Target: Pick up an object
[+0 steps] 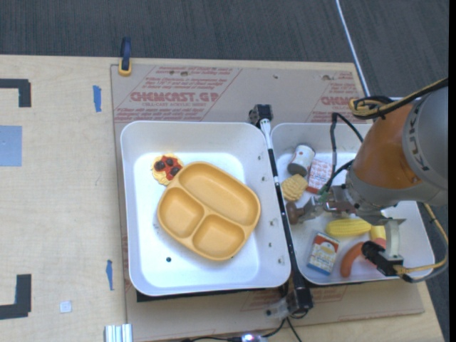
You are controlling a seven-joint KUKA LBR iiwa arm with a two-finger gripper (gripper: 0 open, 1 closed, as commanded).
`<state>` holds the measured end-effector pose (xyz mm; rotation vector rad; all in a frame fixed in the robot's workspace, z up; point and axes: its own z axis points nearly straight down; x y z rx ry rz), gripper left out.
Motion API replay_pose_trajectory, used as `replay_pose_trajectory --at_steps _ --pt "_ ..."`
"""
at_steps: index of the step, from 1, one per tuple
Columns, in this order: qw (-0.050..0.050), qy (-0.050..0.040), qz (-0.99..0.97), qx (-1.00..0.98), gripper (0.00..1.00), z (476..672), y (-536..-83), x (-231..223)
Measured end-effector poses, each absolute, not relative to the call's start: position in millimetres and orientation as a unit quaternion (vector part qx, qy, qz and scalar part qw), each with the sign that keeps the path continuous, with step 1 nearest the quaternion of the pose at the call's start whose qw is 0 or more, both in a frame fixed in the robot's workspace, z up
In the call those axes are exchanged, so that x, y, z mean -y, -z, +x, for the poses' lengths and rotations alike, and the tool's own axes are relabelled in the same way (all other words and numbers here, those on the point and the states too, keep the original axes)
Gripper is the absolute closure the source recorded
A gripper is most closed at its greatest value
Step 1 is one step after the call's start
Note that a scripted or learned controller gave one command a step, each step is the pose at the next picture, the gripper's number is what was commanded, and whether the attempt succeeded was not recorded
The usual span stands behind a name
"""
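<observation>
Two shallow white bins side by side on a tabletop [57,212] of pale wood. In the left bin [135,212]: a yellow-orange divided plate [208,211] with three compartments, lying slantwise near the middle; just beyond its far-left corner, a small round pastry with dark berries [167,168], close beside the plate rim.

In the right bin [420,244]: a white cylinder with a dark cap [301,159] at the far left, a small red-and-white packet [320,175] just right of it, a round waffle-patterned biscuit [293,188] nearer, close to the dividing wall. Toward the near side, a yellow corn cob [348,227], a small carton with a red top [323,253] to its near left, and an orange sausage-like piece [350,259] beside the carton.

Reaching in from the right, the grey arm with its orange band [385,155], wrist low over the right bin. The hand [313,206] down among the items, between biscuit and corn cob; spread or pressed together, cannot tell. Nothing visibly pinched.
</observation>
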<state>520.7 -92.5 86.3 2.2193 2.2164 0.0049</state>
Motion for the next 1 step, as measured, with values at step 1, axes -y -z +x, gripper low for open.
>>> replay_pose_trajectory --at_steps 1 --pt "0.002 -0.0017 0.707 -0.707 0.0 492.8 -86.2 93.6"
